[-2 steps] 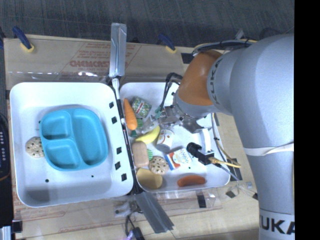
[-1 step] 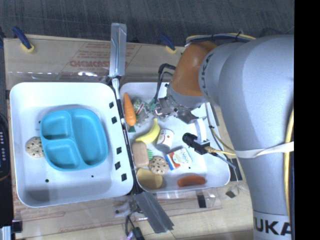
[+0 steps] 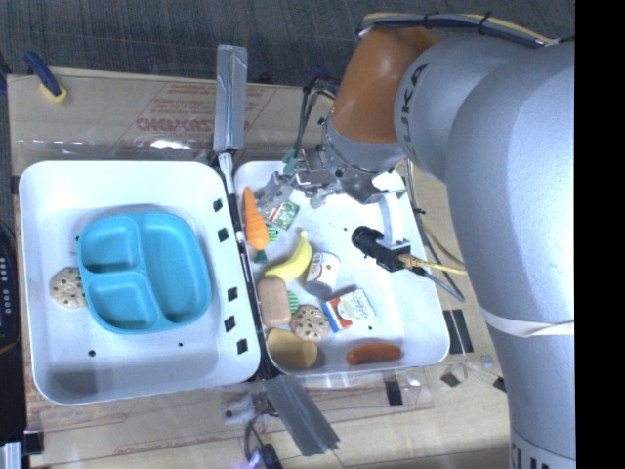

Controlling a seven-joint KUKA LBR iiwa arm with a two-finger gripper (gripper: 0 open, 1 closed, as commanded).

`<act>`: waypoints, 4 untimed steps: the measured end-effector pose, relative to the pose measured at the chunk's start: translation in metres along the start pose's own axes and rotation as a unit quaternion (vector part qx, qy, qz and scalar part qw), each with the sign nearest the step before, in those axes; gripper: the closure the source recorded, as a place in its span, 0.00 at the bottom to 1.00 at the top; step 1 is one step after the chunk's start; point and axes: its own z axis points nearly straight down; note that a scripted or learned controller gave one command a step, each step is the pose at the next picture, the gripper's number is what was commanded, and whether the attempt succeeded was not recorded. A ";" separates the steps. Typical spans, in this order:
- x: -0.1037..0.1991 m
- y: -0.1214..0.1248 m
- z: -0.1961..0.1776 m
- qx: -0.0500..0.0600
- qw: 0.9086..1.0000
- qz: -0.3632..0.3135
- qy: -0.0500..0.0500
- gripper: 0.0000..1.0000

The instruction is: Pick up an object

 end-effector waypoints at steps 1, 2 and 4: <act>-0.079 0.035 -0.020 0.003 0.996 -0.087 -0.001 0.00; -0.082 -0.041 0.105 0.007 0.999 -0.041 0.001 0.00; -0.017 -0.010 0.001 0.001 0.995 -0.100 0.000 1.00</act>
